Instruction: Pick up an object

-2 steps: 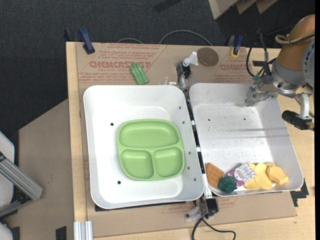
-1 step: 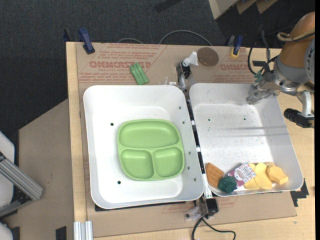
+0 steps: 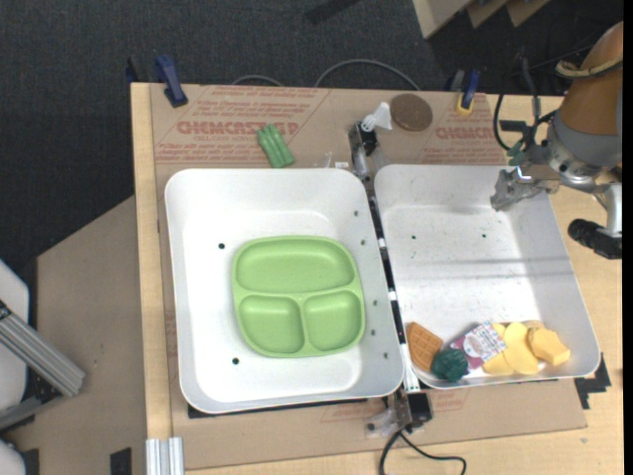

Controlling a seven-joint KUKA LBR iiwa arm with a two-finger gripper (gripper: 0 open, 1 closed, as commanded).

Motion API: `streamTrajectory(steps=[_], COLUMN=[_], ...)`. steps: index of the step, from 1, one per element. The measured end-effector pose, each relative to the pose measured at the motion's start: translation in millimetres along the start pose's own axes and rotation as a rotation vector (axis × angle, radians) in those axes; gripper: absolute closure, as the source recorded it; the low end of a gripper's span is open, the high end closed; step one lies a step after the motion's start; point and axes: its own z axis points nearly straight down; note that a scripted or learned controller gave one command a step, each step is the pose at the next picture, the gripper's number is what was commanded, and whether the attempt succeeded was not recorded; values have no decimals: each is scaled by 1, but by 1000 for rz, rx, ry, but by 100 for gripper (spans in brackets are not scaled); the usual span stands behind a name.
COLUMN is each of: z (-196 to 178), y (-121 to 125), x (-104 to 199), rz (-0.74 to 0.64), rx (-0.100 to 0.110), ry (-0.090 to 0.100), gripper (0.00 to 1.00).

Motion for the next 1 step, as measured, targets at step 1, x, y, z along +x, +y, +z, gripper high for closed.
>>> streamTrajectory(steps=[1], z=[-26], y=[-61], x=[4], rz=[2], rx=[2], ry=[0], gripper=[100])
